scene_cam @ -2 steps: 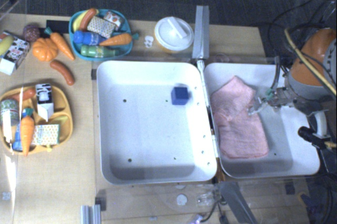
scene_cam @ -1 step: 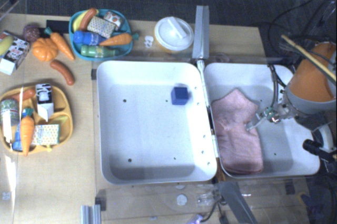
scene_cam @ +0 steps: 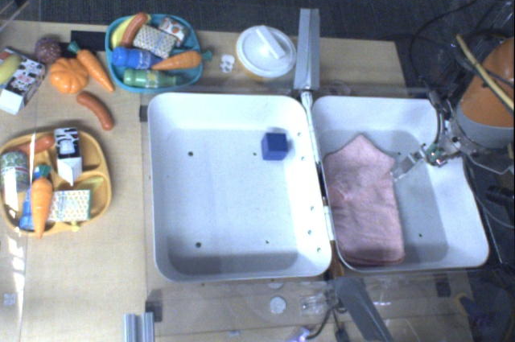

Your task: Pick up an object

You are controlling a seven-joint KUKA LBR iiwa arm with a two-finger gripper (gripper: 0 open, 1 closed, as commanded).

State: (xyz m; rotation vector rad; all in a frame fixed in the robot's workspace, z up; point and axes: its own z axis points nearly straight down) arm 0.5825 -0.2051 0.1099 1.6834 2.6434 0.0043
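A small blue cube (scene_cam: 275, 145) lies in the left bin (scene_cam: 185, 252), toward its upper right. A pink cloth (scene_cam: 366, 199) is spread flat in the right bin (scene_cam: 451, 244), along its left side. My gripper (scene_cam: 406, 163) reaches in from the right and sits low over the right bin, just off the cloth's upper right edge. Nothing shows held in it. The arm's orange band (scene_cam: 487, 99) is at the right edge of the view.
A metal divider (scene_cam: 306, 51) stands above the seam between the bins. A white lidded bowl (scene_cam: 265, 52), a blue bowl of toy food (scene_cam: 153, 51) and a yellow dish of toy food (scene_cam: 56, 183) sit on the bench, with loose toy vegetables (scene_cam: 80, 79).
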